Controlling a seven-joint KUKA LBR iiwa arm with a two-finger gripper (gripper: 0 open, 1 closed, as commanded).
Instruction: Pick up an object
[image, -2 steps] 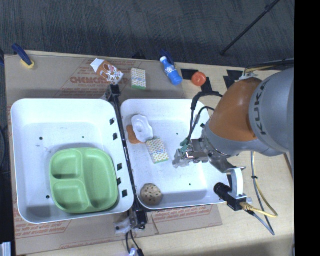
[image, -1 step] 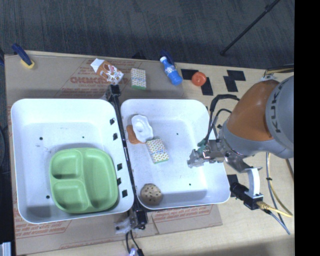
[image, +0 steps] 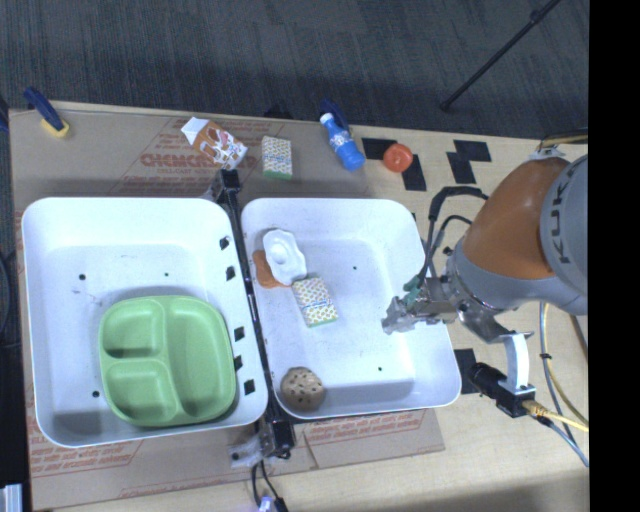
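Nothing picked up yet: my pincer (image: 397, 318) hangs over the right bin (image: 400, 225), and whether it is clenched or released I cannot tell.

Nothing shows in its grip, so the whole grasp is left, I judge. Nearest, to its left, lies a small patterned block (image: 315, 300), flat and tilted. Further left sits a white moulded piece (image: 283, 253) over something orange. Left and nearer the bin's front rests a brown speckled ball (image: 301, 388).

white moulded plastic piece (image: 282, 253) lying over a flat orange disc (image: 262, 268) at right bin's upper left, small patterned rectangular sponge block (image: 315, 301) just below it, tilted, round brown speckled cookie-like ball (image: 301, 388) in the bin's lower left corner
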